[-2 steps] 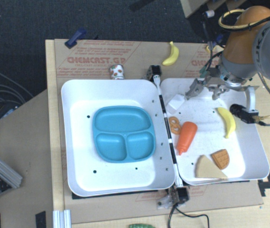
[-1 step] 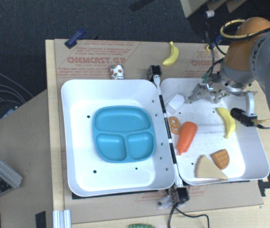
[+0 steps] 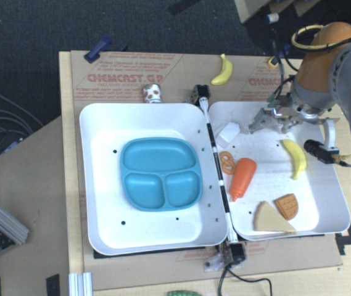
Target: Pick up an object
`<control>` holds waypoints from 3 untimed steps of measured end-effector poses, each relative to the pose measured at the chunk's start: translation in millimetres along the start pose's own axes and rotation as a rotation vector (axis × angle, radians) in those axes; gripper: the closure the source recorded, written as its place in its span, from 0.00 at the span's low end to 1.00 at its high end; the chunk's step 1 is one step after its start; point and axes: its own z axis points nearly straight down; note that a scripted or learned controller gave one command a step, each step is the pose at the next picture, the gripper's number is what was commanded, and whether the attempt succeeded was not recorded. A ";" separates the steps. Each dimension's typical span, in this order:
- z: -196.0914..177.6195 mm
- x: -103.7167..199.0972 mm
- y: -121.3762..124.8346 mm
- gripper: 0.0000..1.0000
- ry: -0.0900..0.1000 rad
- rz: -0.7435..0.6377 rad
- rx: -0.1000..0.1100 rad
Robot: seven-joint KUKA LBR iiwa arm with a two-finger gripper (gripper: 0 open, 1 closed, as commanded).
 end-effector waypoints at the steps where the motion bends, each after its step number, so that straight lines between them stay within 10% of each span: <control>1: -0.1 -13.7 0.0 0.00 0.000 0.000 0.000; 2: -10.6 -13.6 0.8 1.00 -0.001 -0.001 -0.002; 3: -10.5 -13.5 0.7 0.00 -0.001 -0.001 -0.002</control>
